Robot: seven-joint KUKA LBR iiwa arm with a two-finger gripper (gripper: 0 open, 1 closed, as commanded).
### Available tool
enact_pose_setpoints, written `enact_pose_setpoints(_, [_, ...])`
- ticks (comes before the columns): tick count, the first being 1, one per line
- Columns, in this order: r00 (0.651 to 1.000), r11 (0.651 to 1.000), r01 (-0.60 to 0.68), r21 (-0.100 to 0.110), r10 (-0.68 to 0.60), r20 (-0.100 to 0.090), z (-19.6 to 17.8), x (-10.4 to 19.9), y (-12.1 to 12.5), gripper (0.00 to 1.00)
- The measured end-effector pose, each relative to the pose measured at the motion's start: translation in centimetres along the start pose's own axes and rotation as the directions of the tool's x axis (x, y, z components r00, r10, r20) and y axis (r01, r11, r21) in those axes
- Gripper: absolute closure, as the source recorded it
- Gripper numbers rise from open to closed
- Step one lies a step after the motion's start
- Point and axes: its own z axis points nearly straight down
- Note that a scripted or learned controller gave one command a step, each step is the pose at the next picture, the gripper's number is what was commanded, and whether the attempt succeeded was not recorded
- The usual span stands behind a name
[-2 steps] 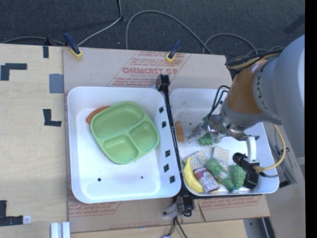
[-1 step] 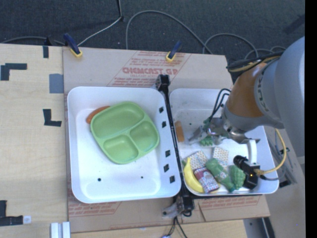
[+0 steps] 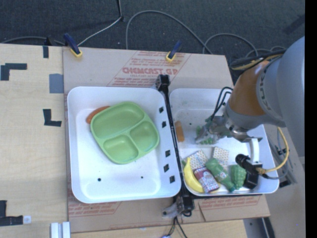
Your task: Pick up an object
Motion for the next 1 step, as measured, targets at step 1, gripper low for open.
enact_pose_setpoints(1, [1.000, 1.000, 0.001, 0.004, -0.001, -0.004, -8.89, 7.88, -0.78, 1.00])
